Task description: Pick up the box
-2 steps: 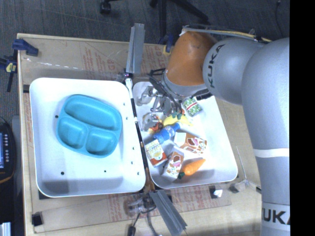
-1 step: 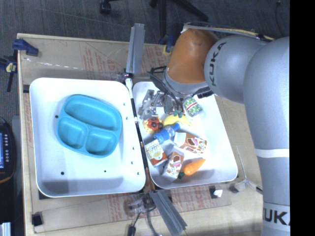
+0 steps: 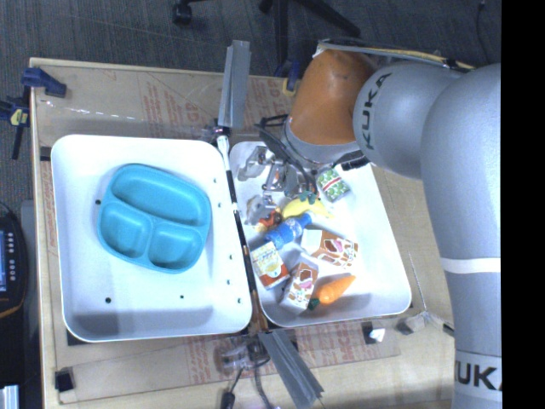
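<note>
Arm comes in from the right, big grey links w/ the orange band sitting over the top edge of the right bin (image 3: 393, 254). Gripper (image 3: 274, 175) is down low inside that bin, upper-left corner, metal parts hanging just above the pile of stuff. Can't tell how the gripper is set from this angle, too much clutter & glare, and nothing visibly caught in it.

Box (image 3: 330, 248), the brown-and-white carton w/ printed pattern, lies flat near the middle of the right bin, below & right of the gripper, apart from it. Blue bottle (image 3: 286, 230) lies tilted just left of the box, touching or nearly so. Yellow item (image 3: 300, 206) sits right above the bottle, close under the gripper. Small green-white packet (image 3: 333, 185) near the wrist, upper right of the pile. Orange carrot-like piece (image 3: 333, 289) lies at the bin's lower edge, below the box. Two more small cartons (image 3: 269, 265) at lower left of the pile, beside the bin wall.

Left bin (image 3: 77, 288) holds a blue divided tray (image 3: 155, 217), three compartments, roughly centred.
</note>
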{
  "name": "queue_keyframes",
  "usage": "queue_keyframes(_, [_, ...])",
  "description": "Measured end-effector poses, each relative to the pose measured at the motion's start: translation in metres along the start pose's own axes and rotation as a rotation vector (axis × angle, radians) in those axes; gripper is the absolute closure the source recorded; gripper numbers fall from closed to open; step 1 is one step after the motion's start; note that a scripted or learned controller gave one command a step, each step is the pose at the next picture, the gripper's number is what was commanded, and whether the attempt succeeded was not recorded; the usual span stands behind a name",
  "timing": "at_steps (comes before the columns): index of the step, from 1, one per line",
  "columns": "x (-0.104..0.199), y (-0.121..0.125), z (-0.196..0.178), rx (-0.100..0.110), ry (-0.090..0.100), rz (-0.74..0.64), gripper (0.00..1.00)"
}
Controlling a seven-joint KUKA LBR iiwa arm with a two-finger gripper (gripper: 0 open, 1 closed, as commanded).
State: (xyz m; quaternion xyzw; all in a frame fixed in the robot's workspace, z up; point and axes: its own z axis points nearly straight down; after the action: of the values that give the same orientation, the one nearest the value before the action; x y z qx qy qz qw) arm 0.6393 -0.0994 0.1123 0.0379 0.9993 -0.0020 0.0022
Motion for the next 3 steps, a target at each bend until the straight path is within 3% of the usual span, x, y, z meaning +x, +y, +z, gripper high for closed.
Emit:
queue_keyframes(1, [-0.001, 0.001, -0.009, 0.0, 0.0, -0.002, 1.0])
queue_keyframes(2, [-0.001, 0.001, -0.009, 0.0, 0.0, -0.003, 0.0])
queue_keyframes(3, [0.01, 0.001, 0.013, 0.003, -0.012, -0.131, 0.0])
